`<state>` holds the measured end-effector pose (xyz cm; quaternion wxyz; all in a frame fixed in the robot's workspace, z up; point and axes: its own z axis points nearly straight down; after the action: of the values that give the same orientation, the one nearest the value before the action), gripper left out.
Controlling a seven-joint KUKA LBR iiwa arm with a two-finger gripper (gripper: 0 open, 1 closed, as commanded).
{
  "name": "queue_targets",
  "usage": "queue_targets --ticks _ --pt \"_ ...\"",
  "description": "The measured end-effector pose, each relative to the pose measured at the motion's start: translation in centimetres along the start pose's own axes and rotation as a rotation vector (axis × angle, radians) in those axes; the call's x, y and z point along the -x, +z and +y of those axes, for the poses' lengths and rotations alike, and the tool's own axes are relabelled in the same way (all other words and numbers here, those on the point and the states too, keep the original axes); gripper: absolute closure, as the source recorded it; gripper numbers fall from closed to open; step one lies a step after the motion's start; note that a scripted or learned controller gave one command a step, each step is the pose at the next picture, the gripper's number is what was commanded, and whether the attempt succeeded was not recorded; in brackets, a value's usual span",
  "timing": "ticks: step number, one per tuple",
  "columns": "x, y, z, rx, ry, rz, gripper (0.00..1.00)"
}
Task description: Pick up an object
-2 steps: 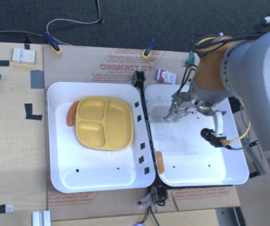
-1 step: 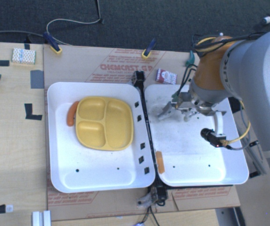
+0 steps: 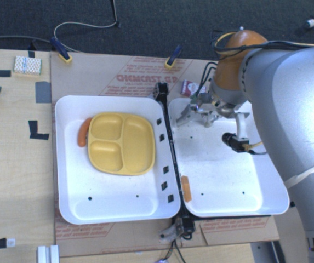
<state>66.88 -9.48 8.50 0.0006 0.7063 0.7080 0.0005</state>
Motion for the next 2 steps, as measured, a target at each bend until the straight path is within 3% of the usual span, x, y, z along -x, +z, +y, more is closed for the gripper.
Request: queue_targets --ticks 1,2 --pt "0.06 -1.05 0.02 -0.001 -0.001 -0.003 1.0" --pt "0.06 -1.98 0.0 -0.002 -0.002 -0.005 1.0"
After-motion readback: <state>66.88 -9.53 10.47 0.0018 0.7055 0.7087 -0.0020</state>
